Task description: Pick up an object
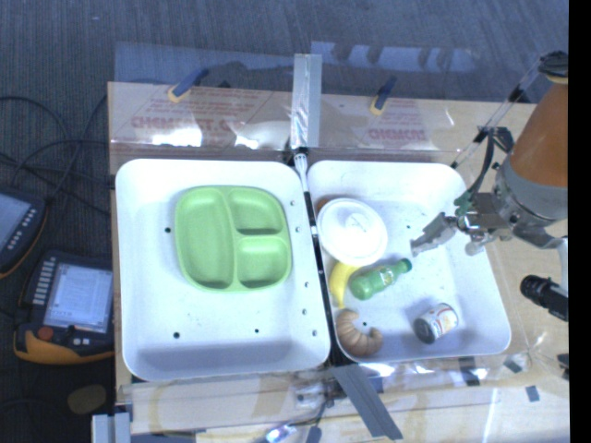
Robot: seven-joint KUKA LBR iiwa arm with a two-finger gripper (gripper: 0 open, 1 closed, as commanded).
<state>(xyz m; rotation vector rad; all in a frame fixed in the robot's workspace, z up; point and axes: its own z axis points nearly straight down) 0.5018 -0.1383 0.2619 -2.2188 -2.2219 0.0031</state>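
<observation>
**Robot gripper poised over the right bin, nothing picked yet**

A grey arm with an orange band reaches in from the right edge of the scene. Its gripper point(427, 240) hangs over the right bin point(480, 335), pointing toward that bin's middle. Whether the gripper is spread or pressed together cannot be told from this angle, and nothing can be seen in its grasp.

Just beyond the tip, toward the bin divider, sits a round white lid point(352, 230). Below and slightly further along lies a green bottle point(377, 279) on its side, touching a yellow banana point(338, 283). A brown croissant-shaped piece point(359, 333) rests beyond those, near the front wall. A small can point(435, 322) lies almost directly below the gripper, apart from the rest. Well past the divider, the left bin point(138, 330) holds a green sectioned tray point(233, 237).

The can looks like the safest target, since it stands alone. A good attempt would centre over it, close across its narrow width, and descend straight to avoid nudging it into a roll.
</observation>
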